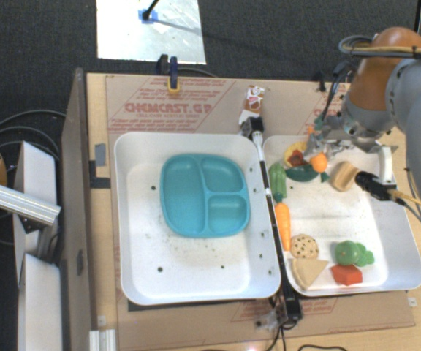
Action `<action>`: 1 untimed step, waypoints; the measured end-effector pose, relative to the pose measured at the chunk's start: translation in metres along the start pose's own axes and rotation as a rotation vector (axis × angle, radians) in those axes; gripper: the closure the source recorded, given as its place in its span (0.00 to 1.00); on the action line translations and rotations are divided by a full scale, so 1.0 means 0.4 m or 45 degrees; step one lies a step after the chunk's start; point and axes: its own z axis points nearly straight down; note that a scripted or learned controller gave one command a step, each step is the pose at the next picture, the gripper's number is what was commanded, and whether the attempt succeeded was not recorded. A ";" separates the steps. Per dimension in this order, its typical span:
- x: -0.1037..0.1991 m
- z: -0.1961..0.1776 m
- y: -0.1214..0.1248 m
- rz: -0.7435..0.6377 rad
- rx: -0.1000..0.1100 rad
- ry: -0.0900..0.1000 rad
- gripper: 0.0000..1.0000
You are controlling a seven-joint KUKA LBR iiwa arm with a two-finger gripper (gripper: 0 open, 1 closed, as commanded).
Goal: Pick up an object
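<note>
- My claw (320, 146) hangs low over the far end of the right bin (408, 265), in among a crowded cluster of toy food; I cannot tell whether it is released or clenched from this angle.
- Right at the claw sit an orange piece (320, 163), a dark green leafy piece (300, 173) and a yellow piece (294, 154), all bunched close together.
- Just beside them, toward my arm, lies a tan roll-shaped piece (343, 175).
- A green pepper-like piece (277, 180) and a carrot (283, 225) lie along the bin's left wall.
- At the near end rest a cookie (303, 246), a tan wedge (309, 271), a green broccoli-like piece (353, 253) and a red block (347, 274).
- The left bin (134, 218) holds a teal divided plate (204, 195).
- Both bins stand side by side on the counter (167, 108).
</note>
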 end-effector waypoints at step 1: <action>0.176 -0.168 -0.036 0.000 0.003 0.005 1.00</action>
